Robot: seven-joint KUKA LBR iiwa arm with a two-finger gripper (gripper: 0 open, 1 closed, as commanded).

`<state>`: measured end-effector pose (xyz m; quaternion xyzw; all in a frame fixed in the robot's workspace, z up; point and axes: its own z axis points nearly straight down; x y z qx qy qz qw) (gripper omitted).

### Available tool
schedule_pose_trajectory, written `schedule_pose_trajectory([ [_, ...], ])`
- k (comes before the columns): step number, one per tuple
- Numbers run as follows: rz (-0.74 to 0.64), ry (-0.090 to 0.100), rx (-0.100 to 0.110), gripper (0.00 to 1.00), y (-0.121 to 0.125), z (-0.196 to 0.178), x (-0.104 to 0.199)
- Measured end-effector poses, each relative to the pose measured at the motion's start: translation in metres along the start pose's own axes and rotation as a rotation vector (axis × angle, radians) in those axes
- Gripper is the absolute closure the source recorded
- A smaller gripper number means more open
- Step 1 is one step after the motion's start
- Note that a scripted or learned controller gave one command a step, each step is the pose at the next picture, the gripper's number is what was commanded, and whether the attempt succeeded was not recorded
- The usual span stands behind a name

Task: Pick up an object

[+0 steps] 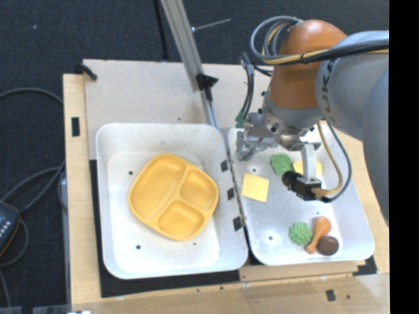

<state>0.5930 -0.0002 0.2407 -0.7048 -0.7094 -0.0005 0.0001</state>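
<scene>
The arm (340, 70) is reaching in from the right over the right bin (353, 208); its gripper (247, 146) is hanging above the bin's upper left corner, and whether it is apart or together I cannot tell; a yellow square (255, 188) is lying just below it; a green piece (282, 163) is sitting beside the wrist; a green ball (300, 233) and a drumstick (320, 234) are resting near the lower edge; a yellow divided plate (173, 195) is lying in the left bin (118, 142).
</scene>
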Motion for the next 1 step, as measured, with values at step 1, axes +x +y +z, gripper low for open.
schedule_pose_trajectory([
  [1, -0.001, 0.001, 0.000, 1.00, 0.0027, 0.0012, 0.0458],
])
